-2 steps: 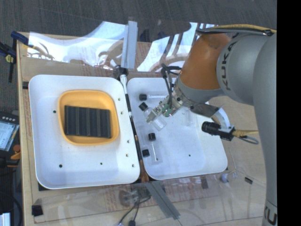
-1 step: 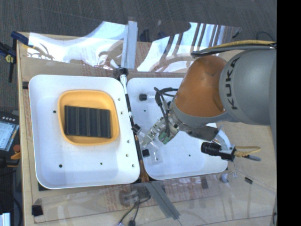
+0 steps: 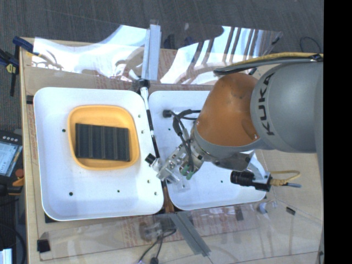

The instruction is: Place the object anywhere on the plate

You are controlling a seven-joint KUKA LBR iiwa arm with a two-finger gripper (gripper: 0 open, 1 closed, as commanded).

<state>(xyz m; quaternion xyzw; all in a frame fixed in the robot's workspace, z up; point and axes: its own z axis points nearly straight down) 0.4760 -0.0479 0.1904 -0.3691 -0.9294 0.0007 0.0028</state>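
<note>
A yellow plate (image 3: 125, 116) with rounded corners lies in the left bin (image 3: 52, 186). A dark ridged rectangle (image 3: 103, 142) covers its middle. My gripper (image 3: 177, 167) hangs low over the front left part of the right bin (image 3: 220, 197), close to the divider between the bins. It is a tangle of grey metal with a small green bit (image 3: 188, 173) at its tip. I cannot make out whether that bit is the object or part of the gripper. The arm's orange band (image 3: 228, 114) and grey body hide much of the right bin.
Black clips (image 3: 149, 158) sit along the divider between the bins. A crumpled clear sheet (image 3: 126, 48) lies behind both bins. A black cable (image 3: 179, 120) loops in the right bin's back left. A small device (image 3: 8, 155) sits at the left edge.
</note>
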